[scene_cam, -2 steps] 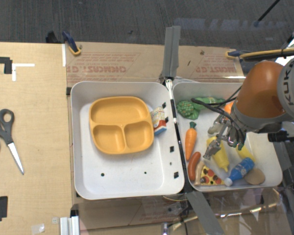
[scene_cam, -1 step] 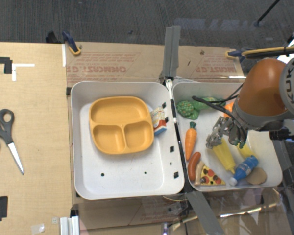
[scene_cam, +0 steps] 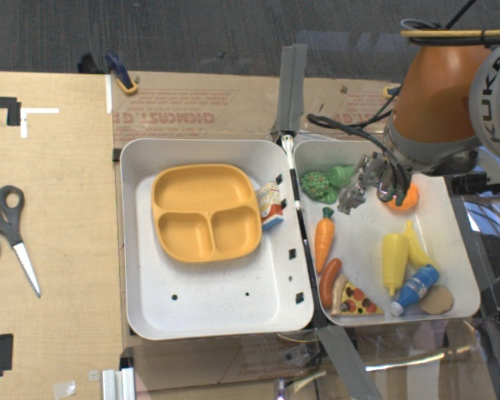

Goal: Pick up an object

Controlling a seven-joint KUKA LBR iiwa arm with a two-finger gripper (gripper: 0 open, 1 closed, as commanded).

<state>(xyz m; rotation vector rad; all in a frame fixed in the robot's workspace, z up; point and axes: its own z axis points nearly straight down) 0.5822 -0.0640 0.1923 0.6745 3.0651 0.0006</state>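
A divided plate [scene_cam: 207,212] is set in the left bin [scene_cam: 142,307]; toy foods are scattered in the right bin [scene_cam: 458,223]; scissors [scene_cam: 12,232] are laid on the bench [scene_cam: 50,307] further left.

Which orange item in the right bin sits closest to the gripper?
The small round orange, right beside the gripper. The carrot and the sausage lie further down along the bin's left wall.

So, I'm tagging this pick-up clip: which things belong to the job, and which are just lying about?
Job: claw; right bin's broccoli, carrot, orange, mustard bottle, blue bottle, pizza slice.

Lying about: scissors, yellow tray, clamp.
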